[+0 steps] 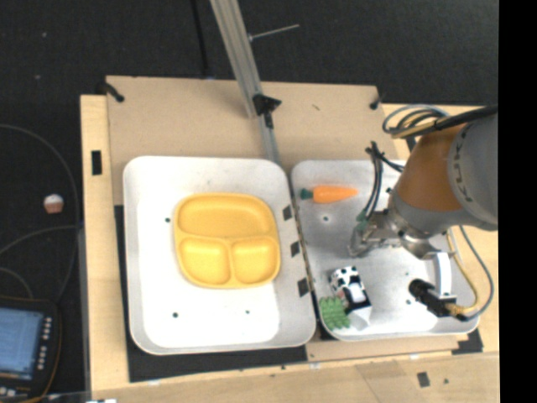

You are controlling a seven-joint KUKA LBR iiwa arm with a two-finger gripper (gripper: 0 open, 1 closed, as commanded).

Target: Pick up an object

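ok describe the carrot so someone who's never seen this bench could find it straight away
Of the two white bins, take the right bin, the one the arm reaches over. Look along its far edge, near the corner next to the left bin. The carrot lies there on its side: a small orange cone with a green tip, the only orange thing in that bin, well apart from the black-and-white toy near the front edge.

Yellow divided tray (226, 239) in left bin (147, 309); metal pole (239, 49) above bench.
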